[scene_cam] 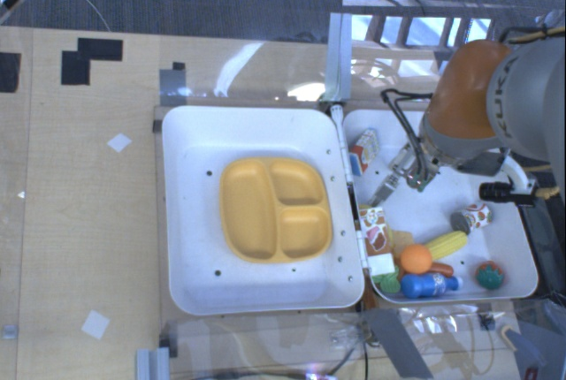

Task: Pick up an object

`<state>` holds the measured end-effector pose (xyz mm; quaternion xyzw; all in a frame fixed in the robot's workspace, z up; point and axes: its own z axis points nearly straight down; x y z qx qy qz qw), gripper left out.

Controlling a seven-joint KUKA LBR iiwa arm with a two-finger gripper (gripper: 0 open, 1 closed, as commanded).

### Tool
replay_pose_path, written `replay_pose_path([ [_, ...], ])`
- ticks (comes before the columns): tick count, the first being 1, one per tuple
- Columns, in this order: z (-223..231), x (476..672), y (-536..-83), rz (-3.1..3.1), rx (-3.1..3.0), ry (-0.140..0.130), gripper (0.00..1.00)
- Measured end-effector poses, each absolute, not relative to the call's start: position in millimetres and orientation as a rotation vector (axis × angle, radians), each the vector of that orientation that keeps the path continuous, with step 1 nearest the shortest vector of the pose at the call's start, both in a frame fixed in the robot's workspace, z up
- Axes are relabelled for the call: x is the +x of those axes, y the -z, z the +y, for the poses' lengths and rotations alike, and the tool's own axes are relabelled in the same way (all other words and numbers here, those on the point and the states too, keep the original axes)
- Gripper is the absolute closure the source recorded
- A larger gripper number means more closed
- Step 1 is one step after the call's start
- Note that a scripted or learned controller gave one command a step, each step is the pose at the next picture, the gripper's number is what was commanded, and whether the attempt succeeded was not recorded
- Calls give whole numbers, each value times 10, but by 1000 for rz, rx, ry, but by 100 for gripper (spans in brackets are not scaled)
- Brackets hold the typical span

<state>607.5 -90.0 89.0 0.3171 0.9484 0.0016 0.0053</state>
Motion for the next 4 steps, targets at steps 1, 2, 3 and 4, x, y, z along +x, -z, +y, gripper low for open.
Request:
replay_pose_path([
  [1, -1824, 5930, -1283, 3087, 517, 3, 0],
  [2, -2071, 5398, -1934, 3054, 679, 2, 0],
  [3, -2053, 5407, -1952, 2930, 1113, -1, 0],
  [4, -2038, 6305, -1606, 2770, 1466, -3, 0],
])
